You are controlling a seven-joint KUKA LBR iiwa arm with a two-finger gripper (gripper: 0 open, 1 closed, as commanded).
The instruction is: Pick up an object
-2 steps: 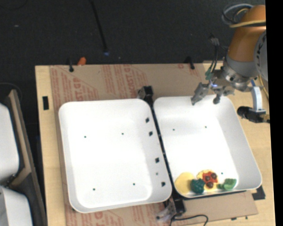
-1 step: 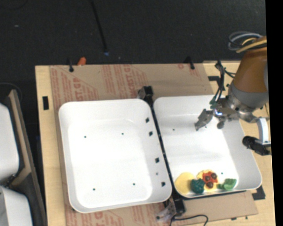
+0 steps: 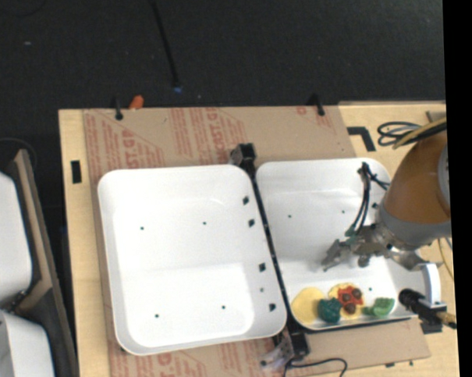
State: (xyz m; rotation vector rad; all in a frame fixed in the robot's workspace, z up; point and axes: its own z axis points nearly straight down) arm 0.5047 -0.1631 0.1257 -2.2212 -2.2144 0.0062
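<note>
left white bin (image 3: 184, 256), cardboard sheet (image 3: 179, 139)

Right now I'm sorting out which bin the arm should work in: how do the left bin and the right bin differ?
The right bin holds a few small things along its near edge, a yellow piece, a teal toy, a red toy and a green toy; the left bin shows only bare white floor. The gripper hangs over the right bin, not the left bin. Both are shallow, white and side by side.

Pincer (image 3: 338, 255) hovers in right bin (image 3: 314, 190) above toys (image 3: 346, 302).
</note>
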